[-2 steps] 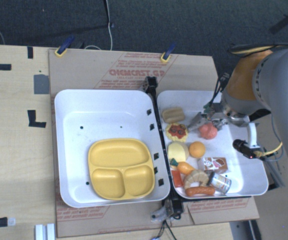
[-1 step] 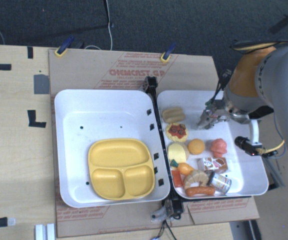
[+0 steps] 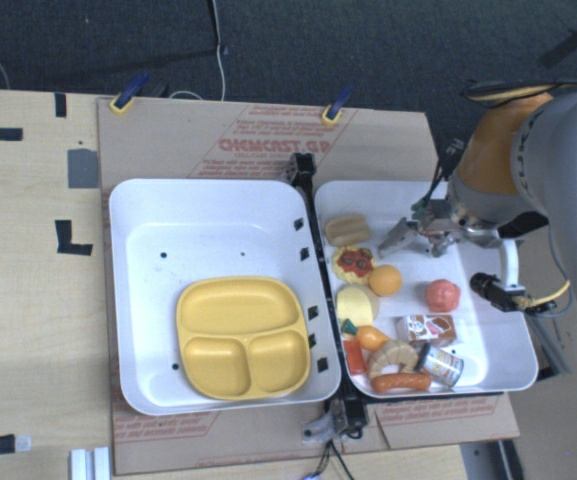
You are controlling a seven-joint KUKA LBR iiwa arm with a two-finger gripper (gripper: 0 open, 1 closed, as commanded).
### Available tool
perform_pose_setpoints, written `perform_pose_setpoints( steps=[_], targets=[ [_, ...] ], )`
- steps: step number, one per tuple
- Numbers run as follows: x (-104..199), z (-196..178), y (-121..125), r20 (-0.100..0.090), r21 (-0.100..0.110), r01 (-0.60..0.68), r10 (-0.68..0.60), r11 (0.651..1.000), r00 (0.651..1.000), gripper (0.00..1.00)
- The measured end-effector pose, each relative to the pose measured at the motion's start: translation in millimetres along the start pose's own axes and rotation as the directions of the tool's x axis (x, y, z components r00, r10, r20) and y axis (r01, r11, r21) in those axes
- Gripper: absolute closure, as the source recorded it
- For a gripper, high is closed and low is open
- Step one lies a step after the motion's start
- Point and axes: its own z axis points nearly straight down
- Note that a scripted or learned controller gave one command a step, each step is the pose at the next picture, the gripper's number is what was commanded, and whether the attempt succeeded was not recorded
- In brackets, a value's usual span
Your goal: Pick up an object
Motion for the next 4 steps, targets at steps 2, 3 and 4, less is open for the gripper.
perform_pose_setpoints(
  steps=[2, 3, 4],
  targets=[
    [-31.0, -1.0, -66.2, 0.000, 0.000, -0.001, 0.001, 1.000, 1.000, 1.00],
    [33.2, 7.8, -41.2, 0.004, -0.004, 0.004, -0.004, 1.000, 1.000, 1.00],
    [107.0, -93.7, -66.1, -0.003, 0.002, 0.005, -0.005, 1.000, 1.000, 1.00]
  ],
)
